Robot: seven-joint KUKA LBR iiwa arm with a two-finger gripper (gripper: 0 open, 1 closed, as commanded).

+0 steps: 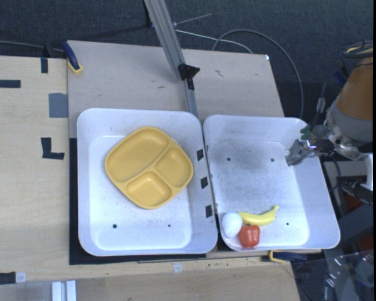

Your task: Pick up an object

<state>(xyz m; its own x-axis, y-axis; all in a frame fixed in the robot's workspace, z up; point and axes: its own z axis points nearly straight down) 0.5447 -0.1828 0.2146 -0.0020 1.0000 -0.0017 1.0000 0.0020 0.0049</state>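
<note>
On the tabletop (144,74) two shallow white bins sit side by side, and the things that could be picked up are split between them. The left bin (94,231) carries a yellow divided plate (149,167) lying flat and turned at an angle, roughly in the middle, where nothing crowds its rim. The right bin (313,199) has its contents bunched into the near left corner: a white egg (231,224), a red pepper (250,235) and a small banana (261,216), the three touching or very nearly so, pressed up against the bin wall. That clustering probably makes a clean grasp harder, since fingers closing on one piece would likely nudge its neighbours or meet the wall. The arm (354,105) comes in from the right, and its end effector (296,153) hangs over the right bin's far right side, near the rim and well apart from the corner pile. Nothing is seen between its tips; whether it is spread or pressed together cannot be told at this size and angle. Judged from this, the pick has not yet begun, and the reach would need to travel toward the near corner.
</note>
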